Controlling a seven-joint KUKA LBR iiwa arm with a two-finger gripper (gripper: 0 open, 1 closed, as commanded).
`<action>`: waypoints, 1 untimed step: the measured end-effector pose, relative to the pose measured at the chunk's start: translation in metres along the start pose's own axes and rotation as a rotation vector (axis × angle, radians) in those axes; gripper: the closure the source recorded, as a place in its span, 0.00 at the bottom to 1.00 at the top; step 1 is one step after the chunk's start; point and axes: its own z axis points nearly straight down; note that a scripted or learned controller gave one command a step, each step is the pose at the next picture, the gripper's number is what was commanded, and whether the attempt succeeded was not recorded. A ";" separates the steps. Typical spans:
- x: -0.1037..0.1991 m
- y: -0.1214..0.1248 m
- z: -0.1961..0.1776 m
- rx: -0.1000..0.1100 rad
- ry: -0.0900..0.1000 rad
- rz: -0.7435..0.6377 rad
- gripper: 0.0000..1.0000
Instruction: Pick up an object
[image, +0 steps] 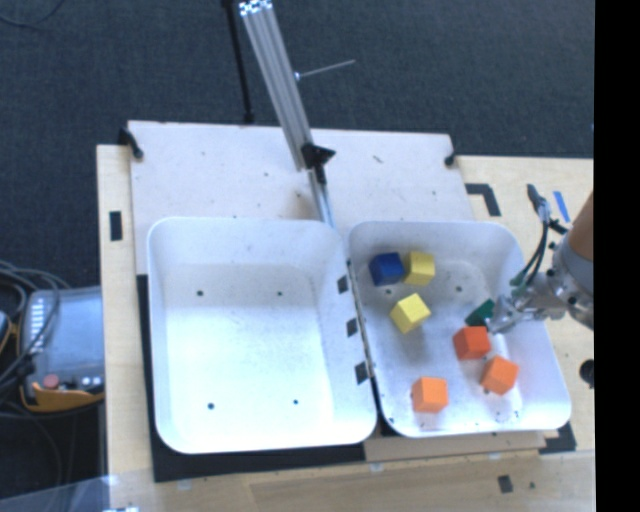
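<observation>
The wooden bench (115, 300) is covered by a white board (230, 170), on which two white bins (165, 250) are set side by side.

Around my bench (118, 300) it's all dark grey carpet (440, 70), far side and left. Bench top is pale wood w/ black corner marks; a white board (220, 170) lies on it toward the far edge. An aluminium rail (280, 80) slants up from bench centre to the far edge. At left: a grey box (70, 335) w/ cables on the floor. Light is even.
</observation>
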 end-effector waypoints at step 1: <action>0.050 0.019 -0.013 -0.001 0.002 -0.004 1.00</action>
